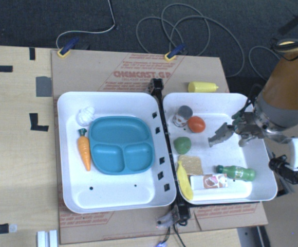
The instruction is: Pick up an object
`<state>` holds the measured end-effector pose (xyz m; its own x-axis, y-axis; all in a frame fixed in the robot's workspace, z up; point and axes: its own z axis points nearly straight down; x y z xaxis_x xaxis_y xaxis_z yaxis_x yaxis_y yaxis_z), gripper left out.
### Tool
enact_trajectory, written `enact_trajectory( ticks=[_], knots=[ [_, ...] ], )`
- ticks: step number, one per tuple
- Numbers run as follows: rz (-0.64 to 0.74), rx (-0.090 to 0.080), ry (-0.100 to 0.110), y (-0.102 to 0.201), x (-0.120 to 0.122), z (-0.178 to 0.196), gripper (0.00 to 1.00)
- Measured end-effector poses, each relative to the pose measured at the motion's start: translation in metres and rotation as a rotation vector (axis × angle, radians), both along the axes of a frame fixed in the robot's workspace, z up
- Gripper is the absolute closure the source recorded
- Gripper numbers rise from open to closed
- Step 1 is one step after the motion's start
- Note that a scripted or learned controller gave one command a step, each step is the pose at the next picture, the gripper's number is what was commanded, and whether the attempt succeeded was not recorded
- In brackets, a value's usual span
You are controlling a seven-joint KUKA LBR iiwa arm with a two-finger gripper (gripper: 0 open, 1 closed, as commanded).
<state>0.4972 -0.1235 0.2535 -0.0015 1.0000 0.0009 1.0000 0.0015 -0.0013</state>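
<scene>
The grey two-finger gripper [225, 134] hangs released, grasping nothing, over the right shallow white bin [264, 156]. Near it sit a small round orange-red ball [196, 124] and a green plastic bottle [236, 173].

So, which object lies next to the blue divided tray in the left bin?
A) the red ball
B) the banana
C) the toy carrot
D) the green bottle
C: the toy carrot lies in the left bin right beside the blue divided tray, at its left edge in the camera view.
</scene>
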Motion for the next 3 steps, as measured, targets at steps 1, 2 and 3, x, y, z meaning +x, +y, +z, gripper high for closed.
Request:
enact_trajectory(
  ticks=[1, 2, 3],
  knots=[
    [0.0, 0.0, 0.003, 0.023, 0.115, -0.086, 0.0],
    [0.001, 0.001, -0.009, 0.017, 0.145, -0.147, 0.0],
    [0.001, 0.0, -0.005, 0.025, 0.151, -0.168, 0.0]
  ],
)
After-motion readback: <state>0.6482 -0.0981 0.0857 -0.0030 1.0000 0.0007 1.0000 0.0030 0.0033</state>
